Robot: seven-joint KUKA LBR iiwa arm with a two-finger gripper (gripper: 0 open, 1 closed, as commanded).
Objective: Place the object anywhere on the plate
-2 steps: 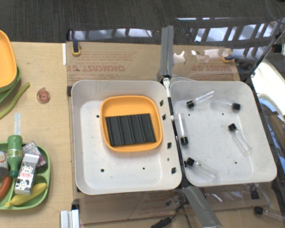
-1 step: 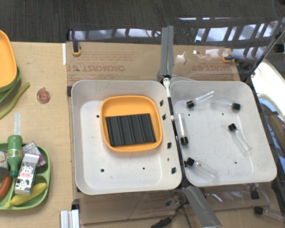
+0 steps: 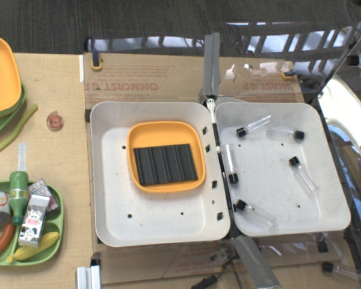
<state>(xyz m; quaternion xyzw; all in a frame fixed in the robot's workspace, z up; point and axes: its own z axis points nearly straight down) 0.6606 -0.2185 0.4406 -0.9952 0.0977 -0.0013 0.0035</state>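
Orange plate (image 3: 166, 138) with dark pad (image 3: 166, 164) in left bin (image 3: 108, 215); clear vials (image 3: 301, 172) scattered in right bin (image 3: 331, 215).

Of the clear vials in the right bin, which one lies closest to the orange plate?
The vial lying along the right bin's left wall, cap toward the camera. The others sit farther right, away from the orange plate in the left bin.

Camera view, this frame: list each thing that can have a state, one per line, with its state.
Orange plate: in the left bin, flat, bearing a dark ribbed block.
Dark ribbed block: lying flat on the plate.
Clear vials: in the right bin, scattered, lying on their sides, black caps on.
Left bin: holds the plate.
Right bin: holds the vials.
Green tray: on the bench, loaded with toy food.
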